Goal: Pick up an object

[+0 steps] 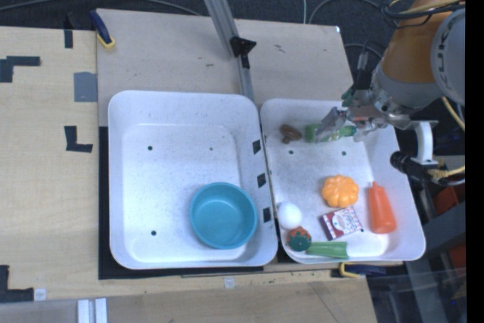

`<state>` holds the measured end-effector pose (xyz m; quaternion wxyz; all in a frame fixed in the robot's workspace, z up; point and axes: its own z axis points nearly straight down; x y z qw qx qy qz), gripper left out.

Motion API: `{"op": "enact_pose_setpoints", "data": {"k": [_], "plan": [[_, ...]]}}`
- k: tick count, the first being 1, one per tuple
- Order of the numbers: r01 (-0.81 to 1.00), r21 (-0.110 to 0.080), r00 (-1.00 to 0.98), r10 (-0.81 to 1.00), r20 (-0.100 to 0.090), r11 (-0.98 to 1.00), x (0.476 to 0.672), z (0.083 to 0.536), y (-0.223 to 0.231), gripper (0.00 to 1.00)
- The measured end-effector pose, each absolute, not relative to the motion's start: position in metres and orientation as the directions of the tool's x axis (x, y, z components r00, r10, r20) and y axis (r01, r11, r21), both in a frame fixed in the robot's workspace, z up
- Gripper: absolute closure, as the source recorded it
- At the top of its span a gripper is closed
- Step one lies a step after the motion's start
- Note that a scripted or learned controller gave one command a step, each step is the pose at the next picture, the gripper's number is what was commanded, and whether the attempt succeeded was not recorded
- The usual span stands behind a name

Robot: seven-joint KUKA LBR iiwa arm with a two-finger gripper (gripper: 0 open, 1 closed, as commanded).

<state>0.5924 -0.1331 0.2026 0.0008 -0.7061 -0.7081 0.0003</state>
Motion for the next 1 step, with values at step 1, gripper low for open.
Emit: {"op": "enact_pose_setpoints", "data": {"k": [1], "plan": [[1.000,-0.001,-0.002,1.000,0.001,0.002,0.5924,0.2025,-0.1332,0.00]]}}
